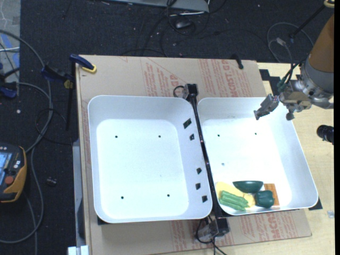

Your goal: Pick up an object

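The objects lie bunched in the near corner of the right bin (pixel 297 158): a ridged green piece (pixel 234 200), a dark green bowl-shaped piece (pixel 248 185), a smaller dark green lump (pixel 264 198), a pale yellow flat piece (pixel 225 188) partly covered by the others, and an orange-brown piece (pixel 271 188) of which little more than an edge shows. They overlap, and at this size their exact make is hard to tell. The jaws (pixel 275 108) hang over the far right part of the same bin, well apart from the pile, with nothing between them; one dark finger points left, and whether they stand open or closed I cannot tell. The arm (pixel 321 62) is cut off at the right edge, its orange band blurred. The left bin (pixel 101 142) is smooth white plastic with rounded corners and small dark dots on its floor. Both bins rest on a table (pixel 138 73) topped with brown cardboard printed in red letters, reversed and too faint to read. A blue and yellow clamp (pixel 82 64) grips the far left corner. Cables (pixel 37 121) trail over the dark floor.
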Available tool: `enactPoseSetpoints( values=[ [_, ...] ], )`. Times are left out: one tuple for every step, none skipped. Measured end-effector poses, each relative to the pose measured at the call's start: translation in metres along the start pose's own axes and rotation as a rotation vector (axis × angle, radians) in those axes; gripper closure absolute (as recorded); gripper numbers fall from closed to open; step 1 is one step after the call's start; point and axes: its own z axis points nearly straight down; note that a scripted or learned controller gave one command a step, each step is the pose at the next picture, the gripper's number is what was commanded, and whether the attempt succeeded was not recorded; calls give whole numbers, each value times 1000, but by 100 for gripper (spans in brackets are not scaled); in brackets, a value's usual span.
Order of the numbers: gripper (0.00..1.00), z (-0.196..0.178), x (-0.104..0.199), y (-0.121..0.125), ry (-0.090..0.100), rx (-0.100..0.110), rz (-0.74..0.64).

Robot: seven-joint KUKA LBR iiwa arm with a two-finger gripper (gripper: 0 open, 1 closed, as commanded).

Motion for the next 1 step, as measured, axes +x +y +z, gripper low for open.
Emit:
enactPoseSetpoints(
  values=[
    [100, -10, 0, 0, 0, 0, 0]
  ],
)
